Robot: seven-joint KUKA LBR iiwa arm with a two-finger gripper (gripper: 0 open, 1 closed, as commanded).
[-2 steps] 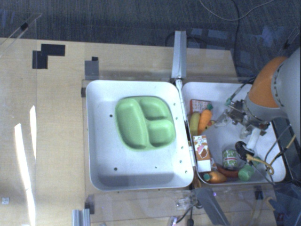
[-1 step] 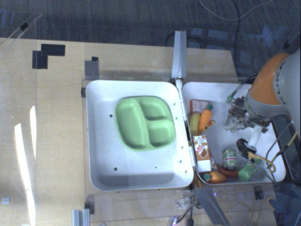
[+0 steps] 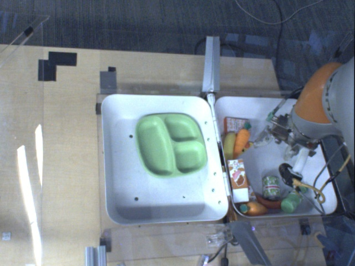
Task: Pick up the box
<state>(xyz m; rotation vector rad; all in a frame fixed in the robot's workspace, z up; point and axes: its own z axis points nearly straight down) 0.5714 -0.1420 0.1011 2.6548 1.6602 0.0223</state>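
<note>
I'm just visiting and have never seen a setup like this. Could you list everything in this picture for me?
shallow white plastic bins: two, side by side on the bench.
green divided plastic tray: one, middle of the left bin.
white and red carton box: one, along the right bin's left wall.
orange toy carrot: one, right bin, upper left.
small green-labelled can: one, right bin, lower middle.
green toy vegetable: one, right bin's lower right corner.
grey arm with orange band: one, reaching in from the right; its end effector hangs over the right bin.
</note>
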